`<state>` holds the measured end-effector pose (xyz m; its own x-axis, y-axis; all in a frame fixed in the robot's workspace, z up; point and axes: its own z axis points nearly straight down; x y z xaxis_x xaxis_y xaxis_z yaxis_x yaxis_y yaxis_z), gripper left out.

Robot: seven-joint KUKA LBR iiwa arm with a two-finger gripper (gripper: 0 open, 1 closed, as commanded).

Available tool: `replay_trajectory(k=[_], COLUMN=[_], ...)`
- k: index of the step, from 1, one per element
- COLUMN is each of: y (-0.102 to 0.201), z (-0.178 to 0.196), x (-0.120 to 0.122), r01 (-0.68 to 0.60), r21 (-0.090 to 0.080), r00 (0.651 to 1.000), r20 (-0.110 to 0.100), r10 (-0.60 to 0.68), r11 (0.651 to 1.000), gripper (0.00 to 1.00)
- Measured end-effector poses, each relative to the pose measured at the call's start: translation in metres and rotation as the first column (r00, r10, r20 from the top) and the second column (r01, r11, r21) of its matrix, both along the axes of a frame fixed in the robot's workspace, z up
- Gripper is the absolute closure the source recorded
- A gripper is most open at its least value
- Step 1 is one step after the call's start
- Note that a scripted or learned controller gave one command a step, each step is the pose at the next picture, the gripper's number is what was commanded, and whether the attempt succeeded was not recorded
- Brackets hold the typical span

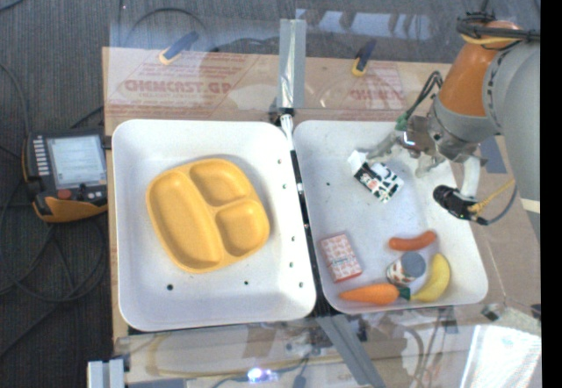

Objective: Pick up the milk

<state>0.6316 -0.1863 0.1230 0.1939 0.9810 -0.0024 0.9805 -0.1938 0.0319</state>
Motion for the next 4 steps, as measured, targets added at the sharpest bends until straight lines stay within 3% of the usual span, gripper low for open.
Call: replay_trajectory(k=[1,3,4], y=[0.031,0.048,0.089], z=[-0.011,-0.011,0.004], x=[0.003,-0.009,-0.005], r01=[-0.055,-0.259,-0.263], r21=[-0.017,-0.025,0.004], r00=[0.998,0.965,0.965], r20=[0.021,0.028,-0.018], r10=[0.056,0.260,0.263], r11=[0.998,0.965,0.965], gripper=[0.00,0.00,0.00])
